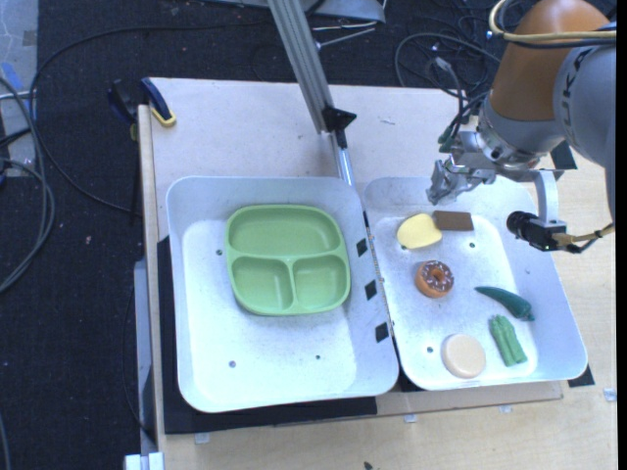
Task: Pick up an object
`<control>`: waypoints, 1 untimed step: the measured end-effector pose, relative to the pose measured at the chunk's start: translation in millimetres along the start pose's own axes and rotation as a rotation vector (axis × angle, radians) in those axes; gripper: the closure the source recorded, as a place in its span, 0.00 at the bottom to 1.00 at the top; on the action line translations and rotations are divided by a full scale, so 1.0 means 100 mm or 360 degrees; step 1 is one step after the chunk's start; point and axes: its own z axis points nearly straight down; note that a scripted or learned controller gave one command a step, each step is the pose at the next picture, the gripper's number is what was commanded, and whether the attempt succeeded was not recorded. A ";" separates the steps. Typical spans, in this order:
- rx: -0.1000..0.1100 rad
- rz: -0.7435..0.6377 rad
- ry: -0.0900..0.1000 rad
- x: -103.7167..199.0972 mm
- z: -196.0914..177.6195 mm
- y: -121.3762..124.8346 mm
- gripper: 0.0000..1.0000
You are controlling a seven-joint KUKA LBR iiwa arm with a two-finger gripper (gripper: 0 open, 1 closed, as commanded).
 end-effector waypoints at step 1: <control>0.0011 -0.0006 0.0004 0.51 -0.11 -0.26 1.00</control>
